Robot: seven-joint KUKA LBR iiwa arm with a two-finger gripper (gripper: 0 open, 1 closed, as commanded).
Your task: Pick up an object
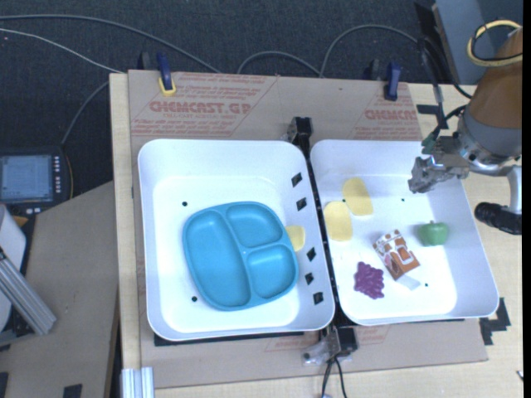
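End effector (425,175) over right bin (473,293) upper area, nothing held; finger gap can't tell. Best: center over green obj (433,234), descend straight, avoid bin wall.

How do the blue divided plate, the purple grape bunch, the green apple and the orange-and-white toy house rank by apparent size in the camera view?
1. Blue divided plate, by far the largest.
2. Orange-and-white toy house.
3. Purple grape bunch and green apple: too alike to rank.
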